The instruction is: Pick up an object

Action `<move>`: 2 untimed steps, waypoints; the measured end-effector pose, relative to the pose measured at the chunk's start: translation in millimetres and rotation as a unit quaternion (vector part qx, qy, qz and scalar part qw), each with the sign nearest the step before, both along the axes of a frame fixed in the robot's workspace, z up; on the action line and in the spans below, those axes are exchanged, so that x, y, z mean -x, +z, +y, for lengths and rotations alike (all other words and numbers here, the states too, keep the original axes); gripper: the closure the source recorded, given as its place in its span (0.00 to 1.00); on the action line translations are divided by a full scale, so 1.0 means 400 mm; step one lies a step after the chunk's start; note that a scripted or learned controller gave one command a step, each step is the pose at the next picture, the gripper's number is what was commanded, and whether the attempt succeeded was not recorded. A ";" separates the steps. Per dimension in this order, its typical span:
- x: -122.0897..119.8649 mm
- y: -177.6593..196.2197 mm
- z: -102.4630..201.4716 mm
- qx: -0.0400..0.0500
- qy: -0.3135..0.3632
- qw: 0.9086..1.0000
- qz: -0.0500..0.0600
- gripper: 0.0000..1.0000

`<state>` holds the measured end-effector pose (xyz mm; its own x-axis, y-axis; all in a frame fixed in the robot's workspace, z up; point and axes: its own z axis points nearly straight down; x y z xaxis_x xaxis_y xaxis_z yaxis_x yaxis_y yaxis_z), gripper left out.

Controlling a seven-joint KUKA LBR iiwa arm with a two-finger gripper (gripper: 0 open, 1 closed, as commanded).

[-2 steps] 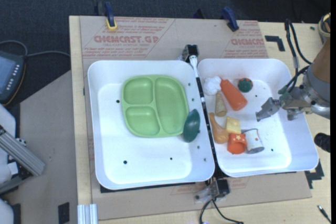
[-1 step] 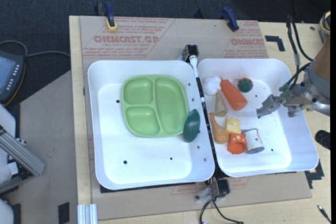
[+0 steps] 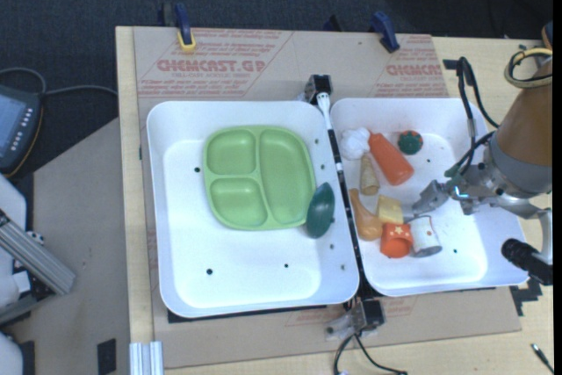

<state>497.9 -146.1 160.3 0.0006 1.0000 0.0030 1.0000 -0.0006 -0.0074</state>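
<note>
Your gripper [image 3: 432, 198] hangs over the right bin [image 3: 465, 268], near the toy pile — the approach step; finger state I cannot tell. Next, descend on the orange carrot [image 3: 389, 158].

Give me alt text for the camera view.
The arm's hand hangs over the right bin beside a cluster of small toy foods. The left bin holds a green divided plate and a dark green piece.

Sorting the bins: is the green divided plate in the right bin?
No, the green plate lies in the left bin, beside a dark green object.
</note>
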 end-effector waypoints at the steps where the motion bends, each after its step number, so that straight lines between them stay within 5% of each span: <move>1: -0.009 -0.151 -0.001 0.001 -0.001 1.000 -0.005 0.00; 2: -0.019 -0.177 0.003 -0.001 0.000 1.000 -0.008 0.00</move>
<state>505.7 -145.1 89.5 -0.0002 1.0000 0.0044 1.0000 0.0002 0.0077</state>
